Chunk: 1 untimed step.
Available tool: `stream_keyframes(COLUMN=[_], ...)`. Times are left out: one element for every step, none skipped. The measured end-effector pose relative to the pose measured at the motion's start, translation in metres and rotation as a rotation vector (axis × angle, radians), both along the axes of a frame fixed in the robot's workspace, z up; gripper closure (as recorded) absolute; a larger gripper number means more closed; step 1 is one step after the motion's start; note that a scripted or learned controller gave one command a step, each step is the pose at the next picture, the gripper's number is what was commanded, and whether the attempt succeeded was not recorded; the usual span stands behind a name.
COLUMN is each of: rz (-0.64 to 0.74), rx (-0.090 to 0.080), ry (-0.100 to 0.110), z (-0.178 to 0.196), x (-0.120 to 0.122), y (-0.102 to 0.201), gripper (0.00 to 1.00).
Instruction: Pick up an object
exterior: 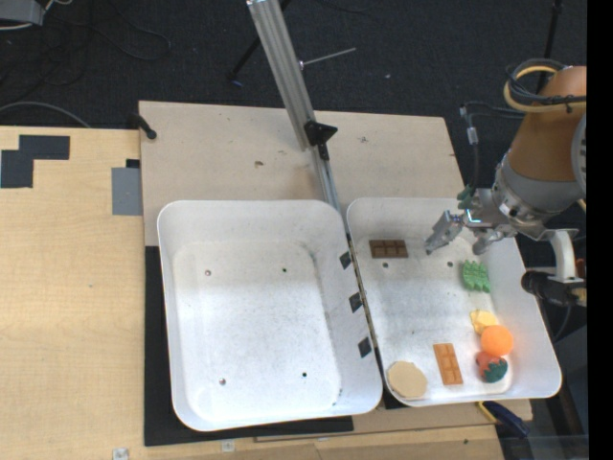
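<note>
The right white bin (421, 300) holds several small items. A brown chocolate bar (388, 249) lies near its back left and a green knobbly piece (475, 276) near its right wall. Toward the front are a yellow piece (484, 320), an orange ball (495, 340), a red and green piece (492, 367), an orange wafer (447, 363) and a round tan cookie (409, 379). My gripper (458, 239) hangs over the bin's back right, between the chocolate bar and the green piece. It is open, with nothing between its fingers.
The left white bin (172, 257) sits beside the right one, with black clips (355, 302) along the shared wall. A slanted aluminium post (287, 75) rises behind the bins. The grey and orange arm (546, 161) comes in from the right.
</note>
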<state>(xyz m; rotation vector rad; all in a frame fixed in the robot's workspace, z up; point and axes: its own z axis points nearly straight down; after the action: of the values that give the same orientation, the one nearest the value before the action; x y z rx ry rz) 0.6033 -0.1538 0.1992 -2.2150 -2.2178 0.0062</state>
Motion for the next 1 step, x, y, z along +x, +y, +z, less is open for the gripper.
stream_keyframes(rz=[0.000], rx=[-0.001], ry=[-0.005], z=[0.0030], x=[0.0010], y=[-0.0002], gripper=[0.00])
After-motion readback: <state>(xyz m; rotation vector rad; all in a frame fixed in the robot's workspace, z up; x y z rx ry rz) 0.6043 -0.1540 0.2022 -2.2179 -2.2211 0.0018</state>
